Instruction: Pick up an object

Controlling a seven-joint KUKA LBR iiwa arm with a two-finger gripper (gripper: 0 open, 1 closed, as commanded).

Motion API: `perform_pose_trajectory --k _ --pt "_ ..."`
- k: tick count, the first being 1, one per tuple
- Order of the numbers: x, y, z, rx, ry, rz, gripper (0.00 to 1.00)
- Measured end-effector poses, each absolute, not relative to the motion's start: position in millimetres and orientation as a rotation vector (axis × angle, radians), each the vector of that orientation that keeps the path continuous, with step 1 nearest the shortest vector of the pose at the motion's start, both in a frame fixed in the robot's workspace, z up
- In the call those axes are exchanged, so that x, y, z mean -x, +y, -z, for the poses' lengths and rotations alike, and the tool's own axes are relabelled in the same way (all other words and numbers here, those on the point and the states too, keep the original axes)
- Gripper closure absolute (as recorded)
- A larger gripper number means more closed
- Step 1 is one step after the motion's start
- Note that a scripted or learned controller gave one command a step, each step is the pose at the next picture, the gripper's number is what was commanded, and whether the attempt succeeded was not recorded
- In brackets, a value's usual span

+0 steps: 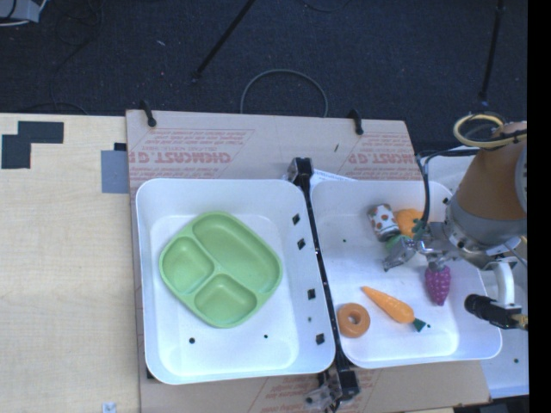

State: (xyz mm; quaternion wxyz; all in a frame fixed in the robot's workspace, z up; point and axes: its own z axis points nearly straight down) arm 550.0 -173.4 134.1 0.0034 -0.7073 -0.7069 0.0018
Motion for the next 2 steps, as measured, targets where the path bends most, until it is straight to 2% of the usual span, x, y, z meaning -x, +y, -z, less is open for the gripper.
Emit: perform_pose_trajectory --k 1,2 --pt "-550.0 -172 -86 2.220 -2.218 -0.001 0.00" --pt "-550.0 -173 -98 2.225 -2.214 -0.001 1.00"
